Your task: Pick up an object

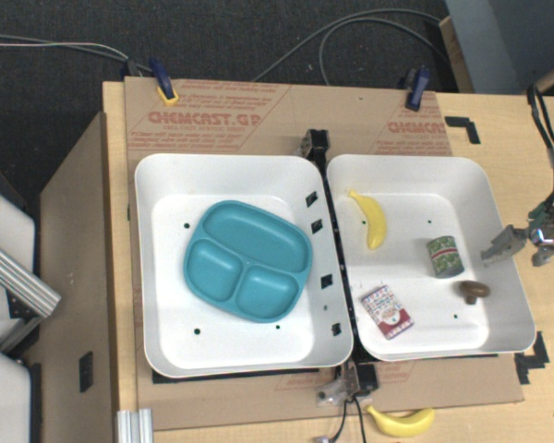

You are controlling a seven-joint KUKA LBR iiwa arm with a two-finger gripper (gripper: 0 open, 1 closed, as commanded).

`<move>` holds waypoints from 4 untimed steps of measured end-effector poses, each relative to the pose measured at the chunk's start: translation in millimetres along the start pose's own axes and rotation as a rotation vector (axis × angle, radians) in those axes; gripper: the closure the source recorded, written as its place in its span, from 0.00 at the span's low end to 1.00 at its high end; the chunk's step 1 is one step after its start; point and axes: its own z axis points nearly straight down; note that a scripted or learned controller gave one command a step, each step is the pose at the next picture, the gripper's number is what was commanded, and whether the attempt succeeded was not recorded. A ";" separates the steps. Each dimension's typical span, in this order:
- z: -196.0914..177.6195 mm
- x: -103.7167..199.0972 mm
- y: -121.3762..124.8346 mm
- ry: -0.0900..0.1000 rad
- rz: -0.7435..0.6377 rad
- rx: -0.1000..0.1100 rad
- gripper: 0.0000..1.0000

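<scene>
Camera view: gripper [522, 243] at right bin's [471, 178] right rim, finger state unclear, cannot tell. Nothing seen between fingers. Just left of gripper: green can [444, 256]; below-left: small brown object [474, 291]. Farther left: banana [371, 218], red-white packet [387, 310]. Well left, in left bin [166, 183]: teal divided plate [247, 260]. Second banana [404, 421] outside bins, bench front edge.

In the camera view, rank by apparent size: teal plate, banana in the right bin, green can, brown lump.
1. teal plate
2. banana
3. green can
4. brown lump, smallest

The gaps look clear; none is a close call.
</scene>
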 end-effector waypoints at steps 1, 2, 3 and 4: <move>-5.8 0.6 2.6 -0.004 -0.005 -0.012 0.00; 42.4 10.4 1.3 -0.001 -0.005 -0.007 0.00; 86.0 10.2 6.5 -0.001 -0.004 -0.007 0.00; 128.0 13.7 7.0 -0.003 -0.004 -0.010 0.00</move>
